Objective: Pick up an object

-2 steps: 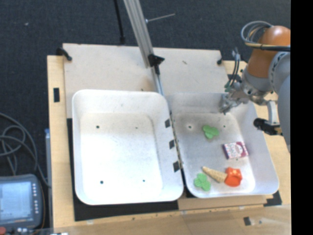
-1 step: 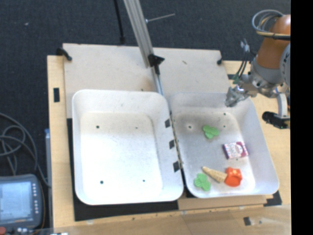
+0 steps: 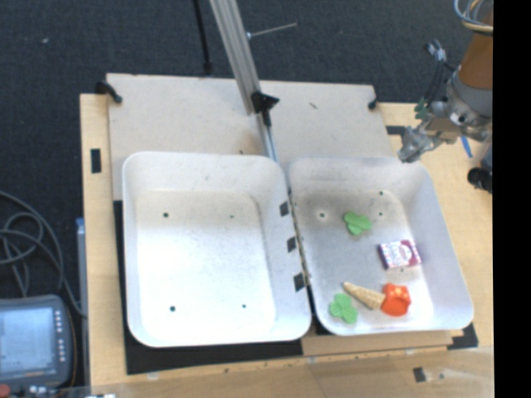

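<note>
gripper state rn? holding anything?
Gripper: cannot be told whether open or closed. It sits at the far right corner of the right bin, with nothing visibly held.

Two bins sit side by side on the bench (image 3: 99, 222), the left bin (image 3: 207, 251) touching the right bin (image 3: 377, 247) along their inner walls. In the right bin, a clover-shaped piece (image 3: 358, 222) lies near the middle, a small box (image 3: 399, 254) to its right and nearer the camera. Along the near wall, another clover-shaped piece (image 3: 343, 308) lies leftmost, a cone (image 3: 362, 295) beside it, and a pepper-like toy (image 3: 396, 299) at the cone's right end. The gripper (image 3: 412, 146) hangs over the right bin's far right corner.
</note>
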Tool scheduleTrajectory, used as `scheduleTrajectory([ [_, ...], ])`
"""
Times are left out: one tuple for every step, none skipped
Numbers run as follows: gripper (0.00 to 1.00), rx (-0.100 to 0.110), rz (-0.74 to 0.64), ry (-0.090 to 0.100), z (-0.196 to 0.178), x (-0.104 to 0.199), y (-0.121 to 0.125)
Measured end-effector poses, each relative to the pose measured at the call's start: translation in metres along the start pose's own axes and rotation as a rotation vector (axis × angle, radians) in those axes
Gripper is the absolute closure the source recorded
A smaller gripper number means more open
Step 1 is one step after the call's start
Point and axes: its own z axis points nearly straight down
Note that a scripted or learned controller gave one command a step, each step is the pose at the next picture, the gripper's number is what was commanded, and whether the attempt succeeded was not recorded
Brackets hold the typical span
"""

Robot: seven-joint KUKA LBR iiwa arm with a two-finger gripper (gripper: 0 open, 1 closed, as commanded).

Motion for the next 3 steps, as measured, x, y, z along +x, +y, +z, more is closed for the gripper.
scheduleTrajectory([
  [1.00,0.001,-0.011,0.001,-0.049,0.006,0.000],
  [1.00,0.004,-0.013,0.002,-0.065,0.006,0.001],
  [1.00,0.010,-0.005,0.003,-0.049,0.057,-0.010],
])
